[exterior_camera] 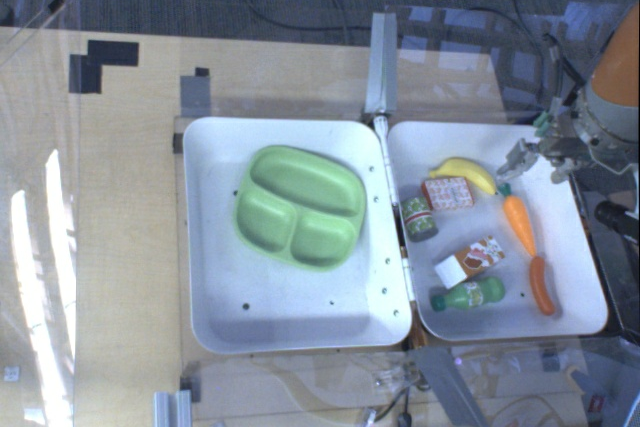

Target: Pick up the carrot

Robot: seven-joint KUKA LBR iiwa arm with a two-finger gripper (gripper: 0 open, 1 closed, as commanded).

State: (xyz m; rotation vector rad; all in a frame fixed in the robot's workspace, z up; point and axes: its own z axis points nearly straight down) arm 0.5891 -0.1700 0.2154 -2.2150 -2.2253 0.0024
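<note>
The carrot (518,223) is orange with a small green top and lies slanted in the right bin (590,315), near its right wall. My gripper (537,165) hangs over the bin's upper right corner, just above and slightly right of the carrot's green end. Its two fingers are spread open with nothing between them, and they are clear of the carrot.
The right bin also holds a banana (465,173), a red box (447,193), a small can (418,218), a white and orange carton (470,258), a green bottle (468,295) and a red-orange sausage (541,285) just below the carrot. A green divided plate (298,205) sits in the left bin (215,315).
</note>
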